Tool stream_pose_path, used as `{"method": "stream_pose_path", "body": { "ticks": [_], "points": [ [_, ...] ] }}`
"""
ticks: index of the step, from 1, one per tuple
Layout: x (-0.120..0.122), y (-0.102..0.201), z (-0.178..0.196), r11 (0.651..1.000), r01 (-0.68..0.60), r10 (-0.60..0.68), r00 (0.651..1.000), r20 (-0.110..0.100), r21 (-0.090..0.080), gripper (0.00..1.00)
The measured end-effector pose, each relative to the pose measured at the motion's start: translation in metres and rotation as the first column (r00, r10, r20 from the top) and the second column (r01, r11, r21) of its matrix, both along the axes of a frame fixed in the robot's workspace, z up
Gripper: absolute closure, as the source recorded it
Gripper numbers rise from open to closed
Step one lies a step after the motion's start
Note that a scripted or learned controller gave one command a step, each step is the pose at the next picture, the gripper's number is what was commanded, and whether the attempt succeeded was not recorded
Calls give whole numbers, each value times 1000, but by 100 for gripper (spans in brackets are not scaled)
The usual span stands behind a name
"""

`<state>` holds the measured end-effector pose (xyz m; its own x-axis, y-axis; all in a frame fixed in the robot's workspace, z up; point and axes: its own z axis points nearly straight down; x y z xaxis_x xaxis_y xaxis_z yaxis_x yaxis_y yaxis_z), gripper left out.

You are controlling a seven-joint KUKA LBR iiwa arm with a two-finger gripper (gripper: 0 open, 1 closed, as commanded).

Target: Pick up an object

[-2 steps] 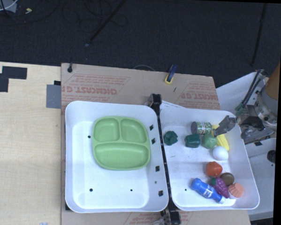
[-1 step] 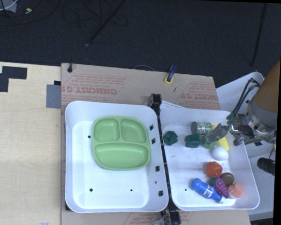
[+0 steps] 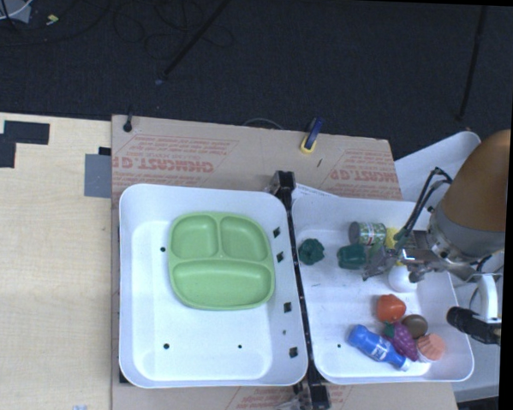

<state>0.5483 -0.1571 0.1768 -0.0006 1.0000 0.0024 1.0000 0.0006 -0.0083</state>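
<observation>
Down low, the claw (image 3: 389, 265) hung in the right white bin (image 3: 334, 367); finger state unclear. A dark green lumpy toy (image 3: 351, 257) lay touching-close on its left.

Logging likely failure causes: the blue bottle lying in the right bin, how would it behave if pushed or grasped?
The blue bottle lies on its side and looks round-bodied, so a sideways push would probably roll it. It looks like smooth plastic, so it might slip in a grasp. It sits close against the purple toy, which would likely shift with it.
</observation>
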Motion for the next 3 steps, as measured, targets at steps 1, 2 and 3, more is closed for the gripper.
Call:
{"method": "stream_pose_path", "body": {
  "ticks": [1,2,3],
  "points": [
    [-3,-5,-61,1000,0,0,1000,2,0,0],
    [-3,-2,-91,1000,-1,1,1000,4,-1,0],
    [-3,-4,-79,1000,5,-5,1000,5,0,100]
  ]
}}
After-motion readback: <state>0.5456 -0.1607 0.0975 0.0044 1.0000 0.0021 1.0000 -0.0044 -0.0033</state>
